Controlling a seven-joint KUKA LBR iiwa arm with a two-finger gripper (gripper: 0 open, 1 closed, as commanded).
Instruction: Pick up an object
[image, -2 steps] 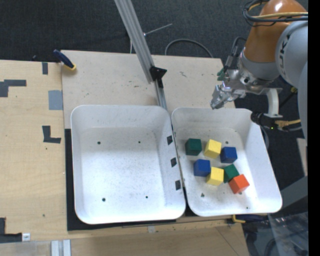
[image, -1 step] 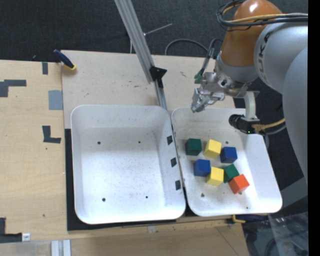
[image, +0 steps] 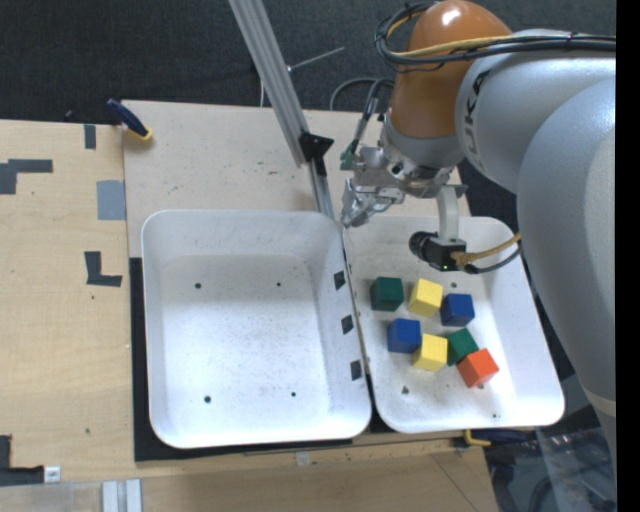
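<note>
Blocks (image: 430, 325) clustered in right bin (image: 520, 400); pincer (image: 357, 212) raised at far rim, grip state unclear.

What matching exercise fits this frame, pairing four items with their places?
Items:
1. orange cube
2. dark green cube
3. tool
4. blue and yellow clamp

Places:
A. on the bench, beyond the far left corner of the left bin
B. above the far end of the divide between the two bins
C. leftmost cube in the right bin
D. cube nearest the right bin's near right corner

Pairs: 1-D, 2-C, 3-B, 4-A
</note>
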